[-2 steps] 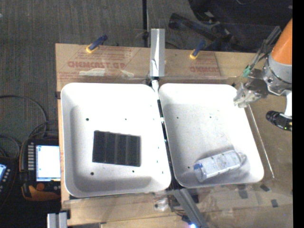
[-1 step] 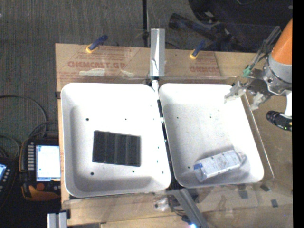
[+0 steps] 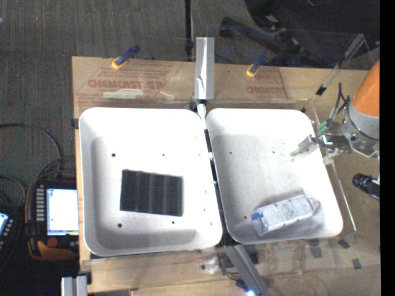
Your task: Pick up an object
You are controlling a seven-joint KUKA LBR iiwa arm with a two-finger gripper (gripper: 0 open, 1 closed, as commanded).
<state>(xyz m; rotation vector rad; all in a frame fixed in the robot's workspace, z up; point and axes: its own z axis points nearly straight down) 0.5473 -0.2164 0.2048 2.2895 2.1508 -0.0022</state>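
My gripper (image 3: pixel 307 145) hangs over the right edge of the right bin (image 3: pixel 265 119), near that bin's far right corner, with my grey arm (image 3: pixel 364 125) and its orange band reaching in from the right behind it. I cannot tell how the tool is set: it is small and blurred against the white wall. Nothing shows in its grasp. The nearest thing to pick is a clear plastic bottle (image 3: pixel 285 213) with a pale label, lying on its side in the near right corner of the right bin, its length running along the near wall, well apart from my gripper. In the left bin (image 3: pixel 99 125) a flat black ridged pad (image 3: pixel 152 192) lies on the floor, a little toward the near edge and roughly midway between the side walls. Both bins sit side by side on the brown bench (image 3: pixel 142 82), their inner rims touching.
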